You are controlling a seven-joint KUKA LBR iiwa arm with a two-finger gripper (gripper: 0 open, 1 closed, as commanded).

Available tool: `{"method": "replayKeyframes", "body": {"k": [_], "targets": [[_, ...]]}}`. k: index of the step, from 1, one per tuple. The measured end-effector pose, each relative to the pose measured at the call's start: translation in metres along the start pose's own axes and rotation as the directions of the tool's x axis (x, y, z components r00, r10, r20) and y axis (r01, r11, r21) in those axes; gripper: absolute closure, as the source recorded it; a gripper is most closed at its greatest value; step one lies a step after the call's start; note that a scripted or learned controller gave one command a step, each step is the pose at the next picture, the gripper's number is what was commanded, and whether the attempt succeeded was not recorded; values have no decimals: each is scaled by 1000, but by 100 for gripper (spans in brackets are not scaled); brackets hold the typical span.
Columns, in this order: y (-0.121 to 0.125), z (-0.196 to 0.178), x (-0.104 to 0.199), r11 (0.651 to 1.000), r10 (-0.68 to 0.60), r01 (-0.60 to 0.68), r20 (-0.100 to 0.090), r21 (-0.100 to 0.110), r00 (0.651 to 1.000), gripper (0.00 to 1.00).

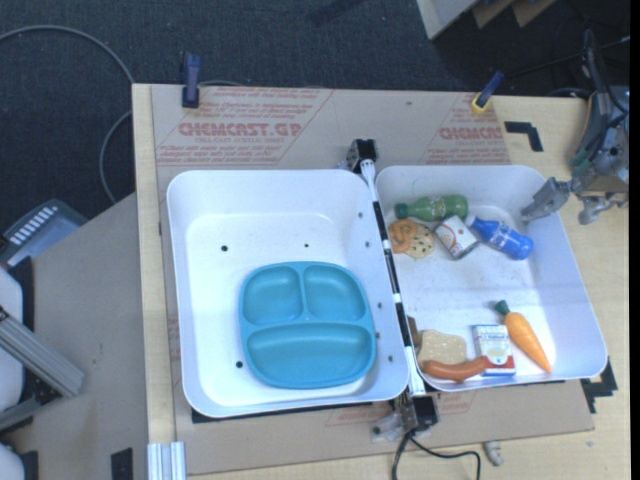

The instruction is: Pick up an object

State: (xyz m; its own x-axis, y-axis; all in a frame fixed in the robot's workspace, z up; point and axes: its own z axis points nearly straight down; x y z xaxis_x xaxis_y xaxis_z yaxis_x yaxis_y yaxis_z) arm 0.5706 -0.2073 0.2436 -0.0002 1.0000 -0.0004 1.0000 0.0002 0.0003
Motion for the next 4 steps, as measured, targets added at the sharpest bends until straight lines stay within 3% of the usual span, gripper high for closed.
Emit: {"method": "replayKeyframes", "body": {"k": [1,2,3,4], "targets": [[49,85,17,1000,-1,1,-1,1,1000,0],[46,136,25,1000,0,0,1,-3,1000,0],[34,159,29,1000,0,0,-1,2,1000,0],[35,149,29,1000,0,0,0,0,1000,100]]}}
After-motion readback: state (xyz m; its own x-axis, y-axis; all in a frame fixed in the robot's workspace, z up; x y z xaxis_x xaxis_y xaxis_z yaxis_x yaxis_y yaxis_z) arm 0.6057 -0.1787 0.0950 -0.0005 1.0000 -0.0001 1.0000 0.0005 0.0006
